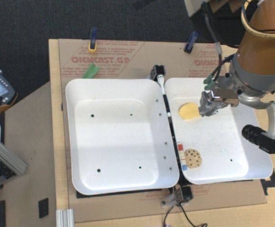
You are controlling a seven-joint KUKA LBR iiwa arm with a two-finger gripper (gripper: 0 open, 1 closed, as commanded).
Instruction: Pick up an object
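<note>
A flat yellow piece (188, 111) lies in the upper left part of the right bin (232, 141). A round cookie with dark chips (192, 158) rests near that bin's front left corner, beside a small red-and-white item (181, 154) at the divider. My gripper (206, 109) hangs low over the right bin, its tip just right of the yellow piece and touching or nearly touching its edge. Nothing shows between its fingers.
The left bin (81, 141) sits beside the right one, with a black clamp (157, 72) at the top of the divider. A black cylinder (258, 137) juts over the right bin's right side. Blue clips (93, 35) and a green tag (91, 71) lie on the cardboard behind.
</note>
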